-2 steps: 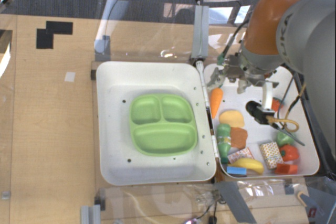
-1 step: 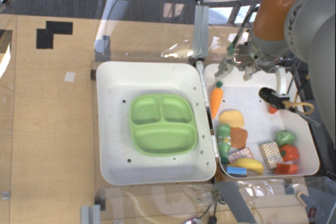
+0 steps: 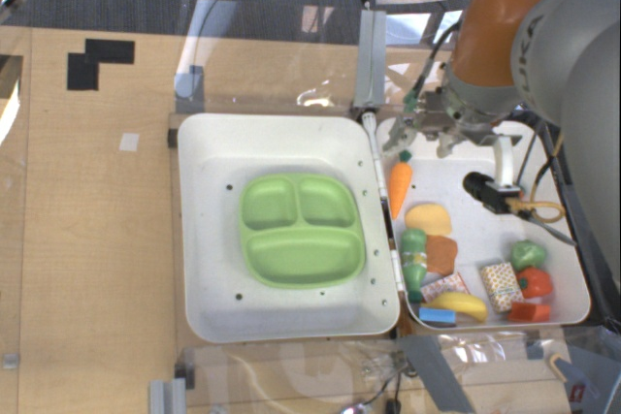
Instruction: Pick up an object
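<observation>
My gripper [image 3: 423, 141] hangs over the far left corner of the right bin [image 3: 568, 252]. Its fingers stand apart and open, with nothing between them. Just below the left fingertip lies an orange carrot [image 3: 399, 187] with a green top, against the bin's left wall. Nearer to the front lie a yellow piece [image 3: 428, 217], a green vegetable [image 3: 414, 243] and a brown-orange piece [image 3: 442, 255]. A banana [image 3: 459, 305] and a blue block [image 3: 437, 315] rest at the front edge.
The left bin [image 3: 209, 208] holds a green divided plate [image 3: 302, 230]. At the right bin's front right are a patterned box [image 3: 501, 285], a green pepper [image 3: 527, 254] and a red tomato [image 3: 536, 283]. The arm covers the right bin's far right.
</observation>
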### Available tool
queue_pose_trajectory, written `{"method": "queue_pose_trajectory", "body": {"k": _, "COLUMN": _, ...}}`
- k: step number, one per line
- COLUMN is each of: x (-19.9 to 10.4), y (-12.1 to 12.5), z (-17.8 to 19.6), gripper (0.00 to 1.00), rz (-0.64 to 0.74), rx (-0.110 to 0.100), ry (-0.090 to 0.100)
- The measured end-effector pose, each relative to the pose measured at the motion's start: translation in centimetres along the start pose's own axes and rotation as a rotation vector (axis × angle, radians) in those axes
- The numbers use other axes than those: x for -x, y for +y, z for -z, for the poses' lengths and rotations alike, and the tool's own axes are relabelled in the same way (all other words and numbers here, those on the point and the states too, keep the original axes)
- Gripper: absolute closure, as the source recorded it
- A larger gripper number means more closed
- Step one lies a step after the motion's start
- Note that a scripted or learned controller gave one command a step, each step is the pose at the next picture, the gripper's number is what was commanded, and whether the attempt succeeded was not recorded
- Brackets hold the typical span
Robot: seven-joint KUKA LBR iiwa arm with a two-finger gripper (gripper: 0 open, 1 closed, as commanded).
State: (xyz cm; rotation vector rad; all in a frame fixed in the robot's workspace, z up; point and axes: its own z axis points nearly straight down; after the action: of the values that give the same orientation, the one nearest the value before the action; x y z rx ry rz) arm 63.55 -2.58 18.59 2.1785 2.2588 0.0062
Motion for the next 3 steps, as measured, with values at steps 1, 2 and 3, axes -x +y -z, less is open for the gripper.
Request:
{"method": "queue_pose_trajectory", "body": {"k": 1, "x": 6.9, "y": -0.5, "z": -5.0, "gripper": 0.00, "rz": -0.030, "rx": -0.001, "ry": -0.001}}
{"method": "queue_pose_trajectory", "body": {"k": 2, "x": 7.0, "y": -10.1, "z": -9.4, "gripper": 0.00, "rz": -0.069, "rx": 0.005, "ry": 0.000}}
{"method": "queue_pose_trajectory", "body": {"k": 3, "x": 11.9, "y": -12.9, "z": -9.4, "gripper": 0.00, "rz": 0.223, "rx": 0.012, "ry": -0.005}}
